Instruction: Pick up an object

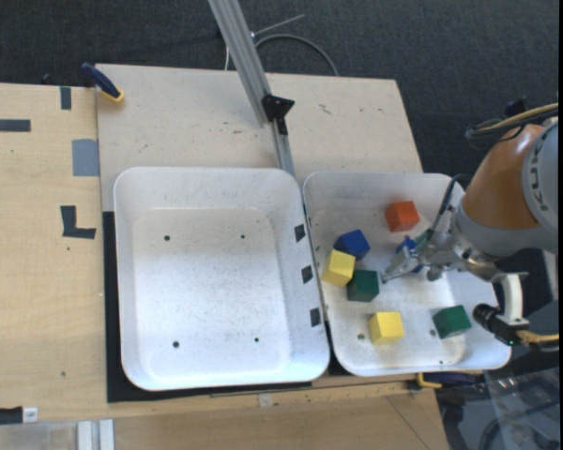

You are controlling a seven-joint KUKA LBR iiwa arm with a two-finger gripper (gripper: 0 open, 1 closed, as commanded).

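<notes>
Blocks lie scattered in the right bin (321, 195): we see an orange cube (403, 216) near the back, a blue cube (353, 243) touching a yellow cube (339, 266), a dark green cube (363, 285) just beside those, another yellow cube (387, 326) and a green cube (451, 322) towards the front. Our gripper (408, 260) hangs between orange and dark green cubes; whether it is released or clenched we cannot tell. The left bin (131, 190) sits alongside
</notes>
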